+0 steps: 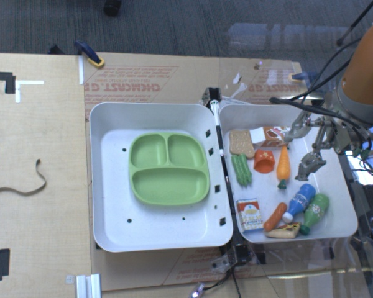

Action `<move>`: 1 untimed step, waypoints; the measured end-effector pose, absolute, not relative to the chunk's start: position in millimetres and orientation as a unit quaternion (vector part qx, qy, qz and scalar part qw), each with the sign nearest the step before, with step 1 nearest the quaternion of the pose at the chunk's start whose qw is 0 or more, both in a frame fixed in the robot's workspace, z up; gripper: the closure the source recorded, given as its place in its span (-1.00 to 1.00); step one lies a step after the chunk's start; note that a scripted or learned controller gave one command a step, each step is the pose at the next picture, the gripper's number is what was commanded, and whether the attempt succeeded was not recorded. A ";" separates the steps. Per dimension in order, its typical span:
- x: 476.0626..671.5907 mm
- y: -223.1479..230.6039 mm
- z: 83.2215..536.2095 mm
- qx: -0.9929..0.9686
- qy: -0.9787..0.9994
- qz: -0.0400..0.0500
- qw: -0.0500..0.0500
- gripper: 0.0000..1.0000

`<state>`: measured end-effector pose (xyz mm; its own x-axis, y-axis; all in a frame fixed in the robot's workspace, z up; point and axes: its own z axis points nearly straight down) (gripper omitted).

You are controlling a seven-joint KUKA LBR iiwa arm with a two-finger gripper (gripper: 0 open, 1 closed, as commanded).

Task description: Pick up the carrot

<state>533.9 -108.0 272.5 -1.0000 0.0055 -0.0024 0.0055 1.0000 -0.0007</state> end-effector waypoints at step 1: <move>576.7 -162.9 168.3 -0.021 1.000 0.000 0.001 -1.00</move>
<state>576.7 -162.9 168.3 -0.9991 -0.0413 -0.0019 -0.0413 0.9991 0.0000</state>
